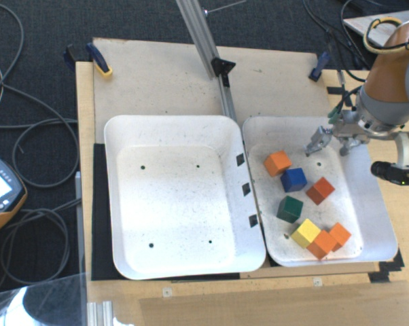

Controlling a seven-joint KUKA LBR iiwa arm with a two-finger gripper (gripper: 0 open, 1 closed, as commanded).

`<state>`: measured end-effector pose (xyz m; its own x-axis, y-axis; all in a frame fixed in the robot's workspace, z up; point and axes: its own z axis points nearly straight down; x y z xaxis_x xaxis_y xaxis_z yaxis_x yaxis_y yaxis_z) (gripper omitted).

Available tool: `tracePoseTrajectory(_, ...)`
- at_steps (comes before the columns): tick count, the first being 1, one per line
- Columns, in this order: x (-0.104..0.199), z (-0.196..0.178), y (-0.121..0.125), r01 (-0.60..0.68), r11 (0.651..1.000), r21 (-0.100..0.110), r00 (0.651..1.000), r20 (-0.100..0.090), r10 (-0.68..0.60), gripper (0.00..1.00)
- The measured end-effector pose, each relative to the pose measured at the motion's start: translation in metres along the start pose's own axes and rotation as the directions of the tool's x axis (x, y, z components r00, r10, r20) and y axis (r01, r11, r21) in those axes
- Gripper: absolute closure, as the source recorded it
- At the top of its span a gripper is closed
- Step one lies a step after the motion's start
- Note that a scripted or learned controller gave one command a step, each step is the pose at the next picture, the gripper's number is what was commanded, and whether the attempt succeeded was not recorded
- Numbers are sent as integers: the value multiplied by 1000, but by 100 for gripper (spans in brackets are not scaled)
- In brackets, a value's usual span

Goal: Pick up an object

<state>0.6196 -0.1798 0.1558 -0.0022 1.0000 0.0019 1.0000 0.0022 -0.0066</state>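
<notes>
Blocks: all six lying loose in right bin (pixel 367 182), none lifted. Gripper (pixel 332 143) above far end, apparently spread wide, holding nothing. Pick outstanding.

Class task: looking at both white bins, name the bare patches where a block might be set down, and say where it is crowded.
The left white bin offers bare floor across its whole width. In the right white bin, the far corner near the two-finger gripper is bare. Its near half is crowded: yellow cube, dark green cube, orange cubes.
</notes>
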Motion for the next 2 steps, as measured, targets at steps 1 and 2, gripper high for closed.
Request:
tracePoseTrajectory(1, 1, 53, 0, -1, 1000, 0, 1000, 0, 1, 0)
tracePoseTrajectory(2, 1, 38, 2, -1, 1000, -9, 1000, 1, 1, 100)
